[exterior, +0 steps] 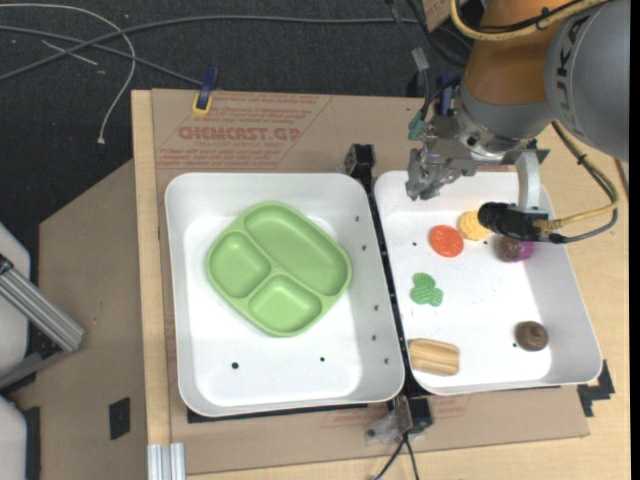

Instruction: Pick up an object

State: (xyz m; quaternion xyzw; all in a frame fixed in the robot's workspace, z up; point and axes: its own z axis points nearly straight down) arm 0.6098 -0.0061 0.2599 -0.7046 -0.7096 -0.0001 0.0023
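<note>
My end effector (424,186) hangs over the far corner of the right bin (566,360), just inside the rim where that bin meets the left bin (190,363). From this slant I cannot tell whether it is spread or pressed together, and I cannot see whether it touches the bin floor.

Closest to it is an orange-red disc (446,241), lying just nearward and a touch to the view's right. Beside that disc, farther right of my end effector, sits a yellow round piece (470,225), partly covered. Farther right again is a small purple thing (515,250), too tucked away to make out.

Straight nearward from my end effector, past the disc, lies a green leafy-shaped piece (427,290). Beyond that, at the bin's near rim, a tan block (434,356) rests flat. A brown ring-shaped piece (531,336) sits well apart from me, toward the near right corner.

Off to the view's left of my end effector, across the divide, a green divided plate (280,266) lies flat in the middle of the left bin. Both bins rest on the cardboard-covered tabletop (250,128).
</note>
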